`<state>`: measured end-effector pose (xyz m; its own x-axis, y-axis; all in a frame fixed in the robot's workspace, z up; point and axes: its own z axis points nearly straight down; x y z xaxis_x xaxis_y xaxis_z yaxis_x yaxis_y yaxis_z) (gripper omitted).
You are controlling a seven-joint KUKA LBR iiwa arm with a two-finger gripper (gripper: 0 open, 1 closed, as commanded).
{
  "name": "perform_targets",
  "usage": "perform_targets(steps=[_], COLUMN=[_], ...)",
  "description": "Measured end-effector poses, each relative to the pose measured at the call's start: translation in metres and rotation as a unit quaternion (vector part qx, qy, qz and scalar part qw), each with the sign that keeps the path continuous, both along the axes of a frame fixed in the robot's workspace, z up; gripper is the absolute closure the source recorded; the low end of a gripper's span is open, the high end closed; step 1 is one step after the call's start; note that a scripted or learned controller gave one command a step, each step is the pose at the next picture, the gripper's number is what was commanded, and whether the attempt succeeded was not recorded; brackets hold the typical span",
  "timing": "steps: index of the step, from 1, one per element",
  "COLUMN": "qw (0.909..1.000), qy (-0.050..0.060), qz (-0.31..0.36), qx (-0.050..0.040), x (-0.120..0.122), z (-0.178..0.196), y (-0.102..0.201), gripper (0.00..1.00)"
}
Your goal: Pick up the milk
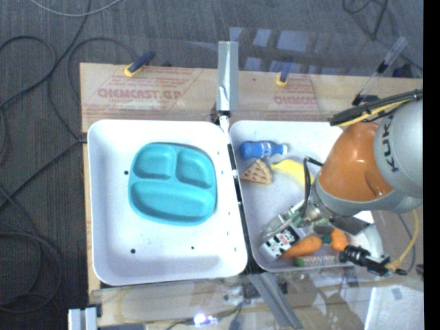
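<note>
The milk (pixel 279 241) is a small white carton with dark and red print, lying near the front left corner of the right bin (pixel 256 205). My gripper (pixel 295 218) hangs directly above and just behind the carton, under the arm's orange band (pixel 350 167). The arm hides part of the bin's right side. I cannot make out whether the gripper touches the carton.
An orange carrot (pixel 302 247) lies beside the milk at the front. A blue bottle (pixel 261 149), a waffle wedge (pixel 256 173) and a yellow banana (pixel 294 168) lie at the back. The left bin (pixel 110 246) holds a blue divided plate (pixel 173 183).
</note>
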<state>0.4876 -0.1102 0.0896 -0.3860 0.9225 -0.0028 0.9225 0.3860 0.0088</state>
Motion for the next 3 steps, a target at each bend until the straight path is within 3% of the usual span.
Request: perform_targets(steps=[1,2,3], qw=[1.0000,1.0000,0.9961], qy=[-0.003,-0.003,0.000], qz=[0.000,0.000,-0.088], qx=[-0.0006,-0.0006,0.0011], x=[0.002,0.002,0.000], z=[0.010,0.010,0.002], y=[0.000,0.000,-0.054], gripper=[1.00,0.00,0.00])
